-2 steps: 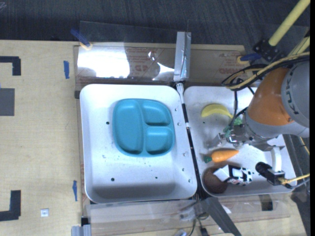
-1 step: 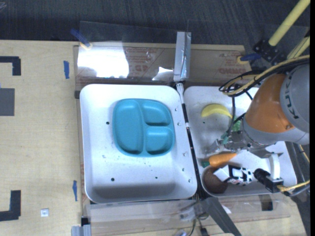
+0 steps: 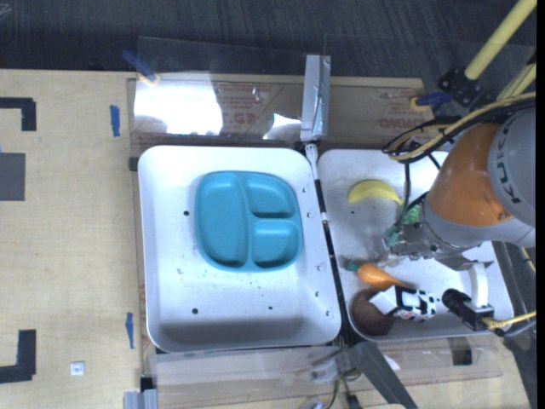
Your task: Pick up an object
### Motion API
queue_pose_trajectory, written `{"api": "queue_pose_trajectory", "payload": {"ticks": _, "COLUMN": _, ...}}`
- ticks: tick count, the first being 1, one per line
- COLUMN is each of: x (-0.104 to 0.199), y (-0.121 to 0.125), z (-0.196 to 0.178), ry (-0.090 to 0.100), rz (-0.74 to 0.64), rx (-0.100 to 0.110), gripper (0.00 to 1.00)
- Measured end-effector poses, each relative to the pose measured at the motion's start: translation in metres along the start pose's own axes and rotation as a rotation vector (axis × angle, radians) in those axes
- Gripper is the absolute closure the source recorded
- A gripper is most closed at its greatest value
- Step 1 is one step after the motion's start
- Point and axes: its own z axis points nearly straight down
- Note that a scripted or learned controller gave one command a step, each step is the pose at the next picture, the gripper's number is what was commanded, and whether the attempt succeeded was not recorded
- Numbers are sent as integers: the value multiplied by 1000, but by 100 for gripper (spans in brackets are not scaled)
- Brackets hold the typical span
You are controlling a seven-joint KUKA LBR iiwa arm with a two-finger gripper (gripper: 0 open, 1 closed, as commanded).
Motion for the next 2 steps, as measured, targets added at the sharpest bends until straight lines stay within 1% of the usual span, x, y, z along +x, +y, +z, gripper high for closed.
{"api": "queue_pose_trajectory", "payload": {"ticks": 1, "x": 0, "y": 0, "z": 0, "ry": 0, "rz": 0, "rx": 1, "gripper": 0}}
{"api": "queue_pose_trajectory", "payload": {"ticks": 2, "x": -1, "y": -11, "z": -74, "ry": 2, "rz": 154, "rx": 11, "gripper": 0}}
